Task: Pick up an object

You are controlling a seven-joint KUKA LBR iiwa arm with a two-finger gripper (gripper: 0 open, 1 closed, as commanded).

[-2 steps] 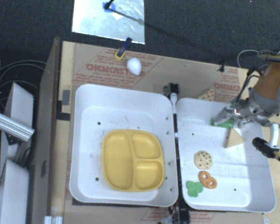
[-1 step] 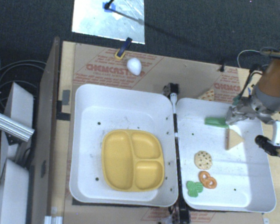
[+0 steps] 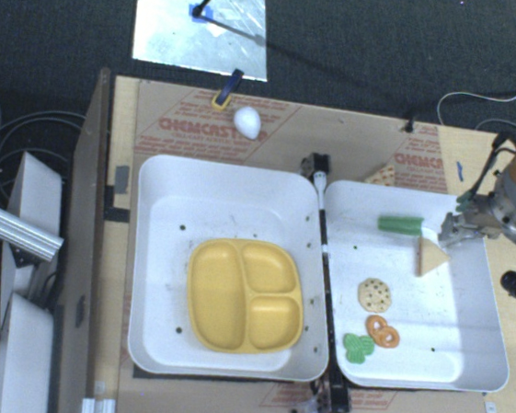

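Note:
The right bin (image 3: 462, 363) holds a green cylinder (image 3: 399, 224), a pale cheese wedge (image 3: 431, 258), a round cookie (image 3: 375, 294), an orange pretzel (image 3: 382, 332) and a green leafy piece (image 3: 359, 347). My gripper (image 3: 452, 231) hangs at the bin's upper right, just right of the green cylinder and above the cheese wedge. Nothing shows between its fingers.
The left bin (image 3: 166, 200) holds a yellow divided plate (image 3: 246, 294). A white egg-like ball (image 3: 247, 121) and a small yellow-blue item (image 3: 225, 91) lie on the cardboard behind the bins. A black clip (image 3: 318, 168) sits between the bins. Cables run at the left.

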